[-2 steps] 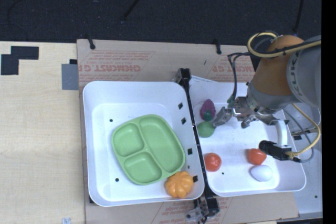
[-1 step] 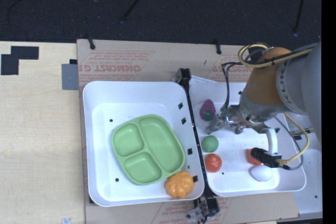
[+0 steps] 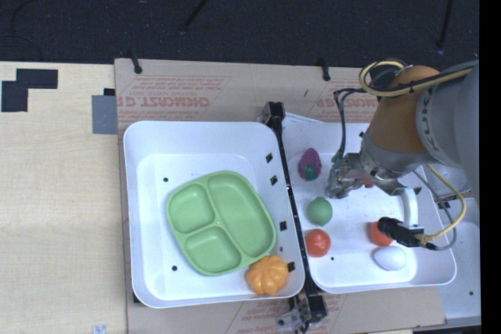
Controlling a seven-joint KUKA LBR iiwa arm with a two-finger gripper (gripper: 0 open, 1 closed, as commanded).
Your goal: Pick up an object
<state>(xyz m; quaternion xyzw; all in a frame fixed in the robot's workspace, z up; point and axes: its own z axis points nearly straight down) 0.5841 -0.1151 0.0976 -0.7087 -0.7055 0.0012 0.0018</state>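
Observation:
The right bin (image 3: 354,268) holds a purple fruit-like piece (image 3: 310,163), a green ball (image 3: 318,210), a red-orange ball (image 3: 317,242), a white egg shape (image 3: 389,257) and a small orange-red piece (image 3: 381,231). My gripper (image 3: 340,184) hangs low over this bin, just right of and above the green ball and right of the purple piece. It is dark and seen from above, and nothing shows in its grasp. The grey arm with its orange band (image 3: 403,117) comes in from the right.
The left bin (image 3: 156,141) carries a green divided plate (image 3: 221,223) and an orange pumpkin-like toy (image 3: 267,275) at its front right corner. A black divider (image 3: 286,192) runs between the bins. Cables (image 3: 438,235) trail from the wrist over the right bin's right side.

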